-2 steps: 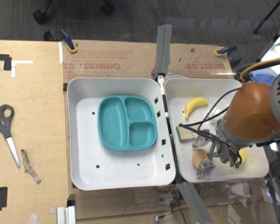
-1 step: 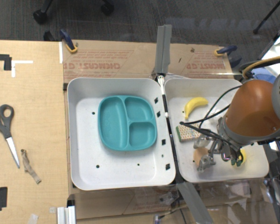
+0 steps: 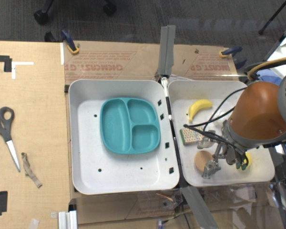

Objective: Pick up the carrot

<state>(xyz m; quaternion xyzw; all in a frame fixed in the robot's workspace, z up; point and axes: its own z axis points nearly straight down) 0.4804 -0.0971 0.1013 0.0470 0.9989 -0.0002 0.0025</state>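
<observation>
My gripper (image 3: 211,169) hangs low over the front of the right bin (image 3: 257,174), below the arm's orange band (image 3: 258,112). It is right beside a tan rounded object (image 3: 201,161), touching or nearly touching its right edge. I cannot tell whether that object is the carrot. A small yellow and green item (image 3: 245,161) peeks out from under the wrist on the gripper's right. The arm and its black cables hide much of the bin's right half.
A yellow banana (image 3: 199,108) and a checkered block (image 3: 190,135) lie in the right bin behind the gripper. The left bin (image 3: 81,142) holds a teal divided plate (image 3: 130,126). Scissors (image 3: 6,133) lie on the bench at far left.
</observation>
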